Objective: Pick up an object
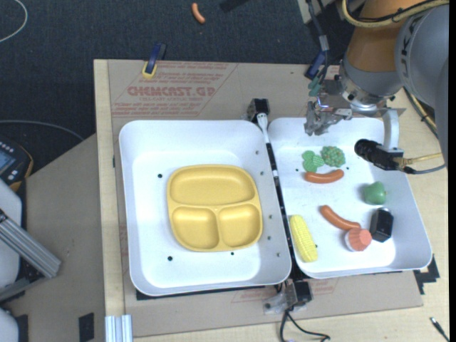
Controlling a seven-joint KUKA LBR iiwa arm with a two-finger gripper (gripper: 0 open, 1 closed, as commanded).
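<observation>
We judge this the approach step: our end effector [318, 123] hangs above the right bin's [406, 251] far edge, holding nothing, its spread unclear, with broccoli [332, 155] just below it, so next we must descend onto it.

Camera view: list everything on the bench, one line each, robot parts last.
bins: 2, white, side by side
divided plate: 1, yellow, left bin
broccoli: 2, green, right bin, far part
sausages: 2, red-orange, right bin
corn cob: 1, yellow, right bin, near left
round green item: 1, right bin
black block: 1, right bin
red-pink piece: 1, right bin, near edge
arm: 1, grey and orange
end effector: 1, above right bin's far edge
</observation>
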